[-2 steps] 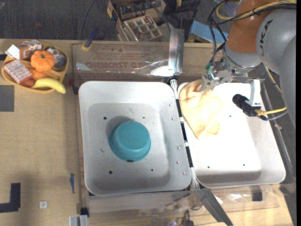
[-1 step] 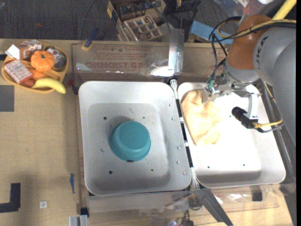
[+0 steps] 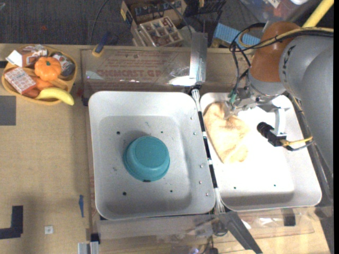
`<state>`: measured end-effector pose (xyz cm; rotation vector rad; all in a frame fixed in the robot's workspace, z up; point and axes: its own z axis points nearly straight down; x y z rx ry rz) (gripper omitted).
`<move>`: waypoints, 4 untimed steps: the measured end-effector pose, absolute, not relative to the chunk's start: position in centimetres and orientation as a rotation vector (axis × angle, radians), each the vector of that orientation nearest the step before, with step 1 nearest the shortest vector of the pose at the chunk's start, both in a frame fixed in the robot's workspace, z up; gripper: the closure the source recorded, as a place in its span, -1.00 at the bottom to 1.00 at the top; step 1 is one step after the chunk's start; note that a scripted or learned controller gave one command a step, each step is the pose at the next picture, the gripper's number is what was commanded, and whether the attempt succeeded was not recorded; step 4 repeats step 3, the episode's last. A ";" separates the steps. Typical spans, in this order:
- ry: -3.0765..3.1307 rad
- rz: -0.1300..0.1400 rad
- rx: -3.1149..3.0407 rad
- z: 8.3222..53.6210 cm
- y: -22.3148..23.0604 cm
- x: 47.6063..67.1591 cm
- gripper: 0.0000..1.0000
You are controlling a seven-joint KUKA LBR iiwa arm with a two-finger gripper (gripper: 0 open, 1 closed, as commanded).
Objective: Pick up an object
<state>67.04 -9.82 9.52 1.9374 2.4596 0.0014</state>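
Arm: reaches in from the right, its hand (image 3: 233, 106) low over the right bin (image 3: 265, 189); well placed for a grab
Hand: whether clenched or released, cannot tell
Cloth (image 3: 226, 132): tan, limp, far-left in that bin, under the hand; likely target
Bowl (image 3: 148, 158): teal, upturned, left bin (image 3: 106, 110); untouched

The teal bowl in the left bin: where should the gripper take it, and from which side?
Probably by the rim, from straight above. The bowl seems to sit upside down in the middle of the left bin, showing a smooth round base with no handle, so one finger on either side of its edge looks the surest hold.
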 end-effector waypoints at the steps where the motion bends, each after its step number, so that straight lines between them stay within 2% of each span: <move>1: 2.460 -0.001 1.931 10.7 -9.8 67.1 1.00; 2: 2.459 0.000 1.930 10.7 -9.8 67.2 -1.00; 3: 2.517 0.014 1.856 9.3 -9.6 62.3 -1.00; 4: 2.517 0.014 1.856 9.3 -9.6 62.3 -1.00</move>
